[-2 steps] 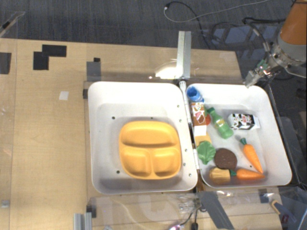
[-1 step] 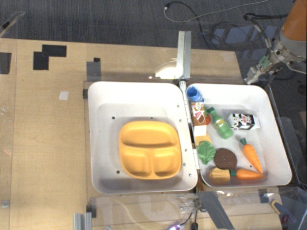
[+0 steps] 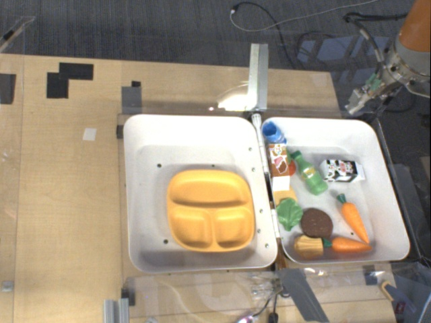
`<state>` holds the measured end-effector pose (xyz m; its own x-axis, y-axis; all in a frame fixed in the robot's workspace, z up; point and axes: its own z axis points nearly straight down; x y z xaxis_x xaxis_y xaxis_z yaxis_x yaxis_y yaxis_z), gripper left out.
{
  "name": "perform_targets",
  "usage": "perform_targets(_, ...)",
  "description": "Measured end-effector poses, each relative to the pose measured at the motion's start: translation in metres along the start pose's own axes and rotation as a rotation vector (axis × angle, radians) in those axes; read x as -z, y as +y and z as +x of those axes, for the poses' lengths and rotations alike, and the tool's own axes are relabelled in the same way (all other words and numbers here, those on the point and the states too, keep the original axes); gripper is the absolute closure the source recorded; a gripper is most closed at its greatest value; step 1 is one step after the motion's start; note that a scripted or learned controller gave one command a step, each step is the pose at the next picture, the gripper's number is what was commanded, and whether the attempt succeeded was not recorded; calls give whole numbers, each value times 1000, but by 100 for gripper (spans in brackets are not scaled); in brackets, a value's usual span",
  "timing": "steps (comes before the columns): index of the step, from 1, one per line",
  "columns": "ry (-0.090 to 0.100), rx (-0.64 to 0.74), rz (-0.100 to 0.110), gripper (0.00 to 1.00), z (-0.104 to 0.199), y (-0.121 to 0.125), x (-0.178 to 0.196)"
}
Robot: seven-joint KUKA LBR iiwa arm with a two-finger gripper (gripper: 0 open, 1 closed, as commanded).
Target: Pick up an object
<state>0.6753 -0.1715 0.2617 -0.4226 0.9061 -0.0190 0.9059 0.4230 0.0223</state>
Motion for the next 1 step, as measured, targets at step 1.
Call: perform_targets(1, -6, 6, -7, 100, 0, 3, 13)
